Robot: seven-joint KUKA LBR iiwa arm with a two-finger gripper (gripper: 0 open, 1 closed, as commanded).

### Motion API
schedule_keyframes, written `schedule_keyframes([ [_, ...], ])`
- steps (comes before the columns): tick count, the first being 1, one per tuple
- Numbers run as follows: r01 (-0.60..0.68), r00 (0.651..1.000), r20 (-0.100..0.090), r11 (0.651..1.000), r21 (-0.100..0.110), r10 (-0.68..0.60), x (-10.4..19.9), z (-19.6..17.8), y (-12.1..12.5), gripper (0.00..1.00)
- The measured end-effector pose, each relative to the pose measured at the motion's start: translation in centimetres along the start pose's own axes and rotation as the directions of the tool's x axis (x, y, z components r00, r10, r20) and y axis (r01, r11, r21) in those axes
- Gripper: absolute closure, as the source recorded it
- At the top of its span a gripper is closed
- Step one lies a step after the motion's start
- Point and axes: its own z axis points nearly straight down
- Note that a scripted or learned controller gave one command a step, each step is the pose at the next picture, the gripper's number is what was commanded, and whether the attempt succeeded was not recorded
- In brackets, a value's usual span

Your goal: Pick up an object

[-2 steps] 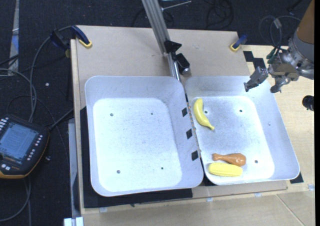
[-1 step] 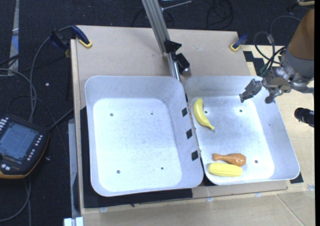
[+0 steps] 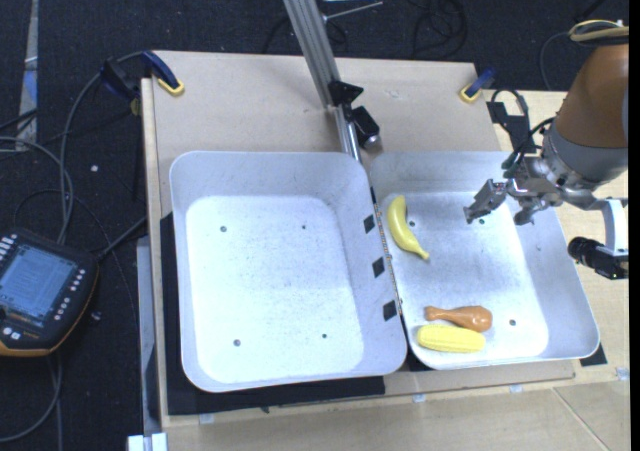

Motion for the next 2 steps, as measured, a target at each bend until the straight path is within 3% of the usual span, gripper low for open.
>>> schedule_keyframes([
  [1,0.000,1.000,0.000,1.000,0.000,0.000,-0.5,4.4,0.0,0.00],
  [2,0.000,1.000,0.001,1.000,-0.005,0.000,-0.5,3.1,0.1,1.00],
])
